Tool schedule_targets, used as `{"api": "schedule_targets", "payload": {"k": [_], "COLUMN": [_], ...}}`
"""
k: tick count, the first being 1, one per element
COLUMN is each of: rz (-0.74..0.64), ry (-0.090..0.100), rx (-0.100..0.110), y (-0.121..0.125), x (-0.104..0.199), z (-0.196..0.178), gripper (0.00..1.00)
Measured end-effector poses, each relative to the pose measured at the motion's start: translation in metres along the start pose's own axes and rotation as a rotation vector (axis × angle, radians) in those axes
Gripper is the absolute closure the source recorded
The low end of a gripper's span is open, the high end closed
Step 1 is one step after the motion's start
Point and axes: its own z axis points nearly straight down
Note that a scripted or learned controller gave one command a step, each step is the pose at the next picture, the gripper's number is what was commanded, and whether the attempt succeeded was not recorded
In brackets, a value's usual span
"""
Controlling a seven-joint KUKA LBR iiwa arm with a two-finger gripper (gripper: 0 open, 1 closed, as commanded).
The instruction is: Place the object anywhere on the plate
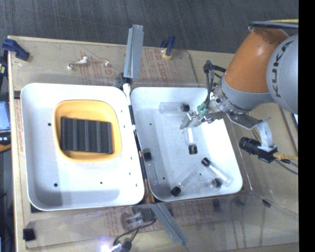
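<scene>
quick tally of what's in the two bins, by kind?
Clear vials with black caps, right bin: 6, at; some are hard to separate, so the count is approximate.
Yellow plate, left bin: 1
Dark ribbed block on the plate: 1
Total: 8

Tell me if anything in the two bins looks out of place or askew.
Several small clear vials with black caps lie on their sides, scattered at different angles in the right white bin. The yellow plate holds a ridged black insert, no vial.
</scene>
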Motion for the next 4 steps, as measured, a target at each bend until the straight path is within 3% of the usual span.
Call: {"api": "schedule_targets", "payload": {"k": [1,3,4], "rz": [-0.056,-0.355,-0.355], "ry": [0.001,0.001,0.001], "rx": [0.000,0.000,0.000], "y": [0.055,0.152,0.152], "x": [0.079,0.110,0.110], "z": [-0.001,0.052,0.052], "gripper": [1.00,1.00,0.00]}}
